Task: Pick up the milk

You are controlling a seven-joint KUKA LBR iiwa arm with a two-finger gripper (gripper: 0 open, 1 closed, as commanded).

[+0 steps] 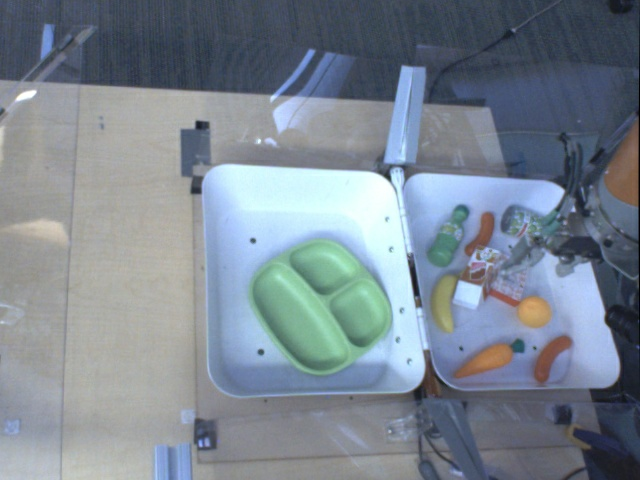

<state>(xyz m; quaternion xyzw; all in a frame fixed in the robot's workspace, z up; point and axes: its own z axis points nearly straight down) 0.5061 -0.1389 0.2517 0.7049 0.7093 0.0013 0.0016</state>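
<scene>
carrot (487,359) well below-left of gripper | gripper (527,251) over right bin (590,373), finger state: cannot tell | milk (478,277) just left-below gripper, beside banana (443,303) | orange (534,312) just below gripper

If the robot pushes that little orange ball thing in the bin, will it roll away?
Probably, yes. The orange looks round, so a nudge would likely send it rolling across the right bin's flat floor. It seems to touch the milk carton on one side, which might block it that way. It looks like a small, smooth toy, so likely light and slippery.
</scene>
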